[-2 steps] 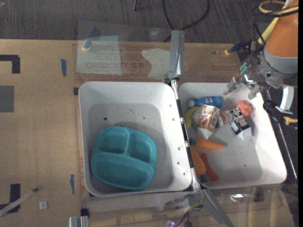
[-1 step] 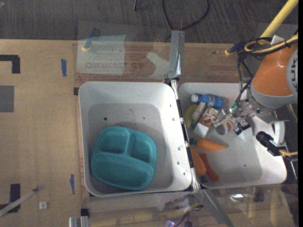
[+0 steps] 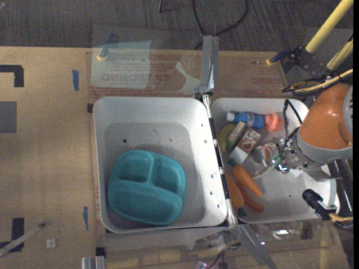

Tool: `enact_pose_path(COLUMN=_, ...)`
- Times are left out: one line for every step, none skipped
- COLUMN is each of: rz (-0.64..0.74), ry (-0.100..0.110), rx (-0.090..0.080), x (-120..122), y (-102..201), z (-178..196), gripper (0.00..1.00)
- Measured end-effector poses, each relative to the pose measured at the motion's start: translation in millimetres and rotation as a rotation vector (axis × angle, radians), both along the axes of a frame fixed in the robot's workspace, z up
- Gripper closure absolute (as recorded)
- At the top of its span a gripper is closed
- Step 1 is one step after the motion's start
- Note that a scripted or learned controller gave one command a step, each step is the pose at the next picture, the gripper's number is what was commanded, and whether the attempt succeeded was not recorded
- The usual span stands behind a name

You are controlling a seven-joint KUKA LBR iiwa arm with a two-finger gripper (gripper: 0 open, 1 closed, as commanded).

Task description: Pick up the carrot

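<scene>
**Arm over the right bin, carrot near its left wall**

The left bin (image 3: 106, 122) holds a teal divided tray (image 3: 147, 187). The right bin (image 3: 286, 203) holds the arm (image 3: 327, 122), whose gripper (image 3: 279, 160) sits above small packages; whether it is parted or closed, I cannot tell. The carrot (image 3: 247, 181) lies slantwise just below-left of the gripper, beside another orange piece (image 3: 234, 192).

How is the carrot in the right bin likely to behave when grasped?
The carrot looks smooth and tapered, so it may slip or roll between fingers. It probably stays stiff, like a toy. It lies against other orange pieces, which could shift when it is lifted.
</scene>
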State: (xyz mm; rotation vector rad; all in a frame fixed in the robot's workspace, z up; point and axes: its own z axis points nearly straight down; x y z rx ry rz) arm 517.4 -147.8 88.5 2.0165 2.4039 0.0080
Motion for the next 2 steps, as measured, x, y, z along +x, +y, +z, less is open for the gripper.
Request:
enact_pose_path(rz=0.335, ry=-0.005, rx=-0.006, x=-35.2, y=43.2, z=0.9, gripper=0.0)
enact_pose_path(rz=0.329, ry=-0.013, rx=-0.009, x=-33.2, y=41.1, z=12.5, gripper=1.0)
